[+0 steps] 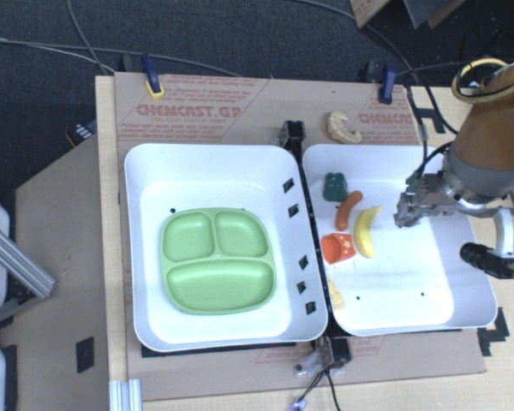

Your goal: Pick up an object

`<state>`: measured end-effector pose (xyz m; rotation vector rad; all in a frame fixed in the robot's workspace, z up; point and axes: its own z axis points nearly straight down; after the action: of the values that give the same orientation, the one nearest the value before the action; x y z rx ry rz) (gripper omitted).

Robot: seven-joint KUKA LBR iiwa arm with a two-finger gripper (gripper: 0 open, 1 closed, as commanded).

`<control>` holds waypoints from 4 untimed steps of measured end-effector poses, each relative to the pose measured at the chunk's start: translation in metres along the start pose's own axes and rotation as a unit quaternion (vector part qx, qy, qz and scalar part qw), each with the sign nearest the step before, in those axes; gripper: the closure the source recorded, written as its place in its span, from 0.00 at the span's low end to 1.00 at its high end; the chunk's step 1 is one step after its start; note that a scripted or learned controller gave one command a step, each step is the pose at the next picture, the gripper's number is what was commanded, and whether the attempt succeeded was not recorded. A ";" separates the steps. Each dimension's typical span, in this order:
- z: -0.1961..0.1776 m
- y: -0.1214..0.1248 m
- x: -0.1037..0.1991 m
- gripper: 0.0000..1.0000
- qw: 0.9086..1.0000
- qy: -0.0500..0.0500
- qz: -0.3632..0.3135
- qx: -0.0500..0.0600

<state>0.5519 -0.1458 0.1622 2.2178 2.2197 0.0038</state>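
Claw on the grey arm hangs over the right bin; how far it is open or clenched cannot be told, and nothing is seen in its grip. Just to its left, apart from it, lie a yellow banana, sausage, green block and red piece

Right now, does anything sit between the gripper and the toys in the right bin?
Nothing visible does. The gripper hangs over bare white floor of the right bin; the nearest toy, the banana, lies to its left, with open floor between them.
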 end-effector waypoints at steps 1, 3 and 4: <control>-0.052 -0.006 0.007 1.00 1.000 0.000 0.000 -0.001; -0.054 0.005 0.066 1.00 1.000 0.002 -0.003 0.003; -0.065 0.018 0.115 1.00 1.000 0.002 -0.003 0.001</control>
<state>0.5696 -0.0311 0.2275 2.2140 2.2289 0.0049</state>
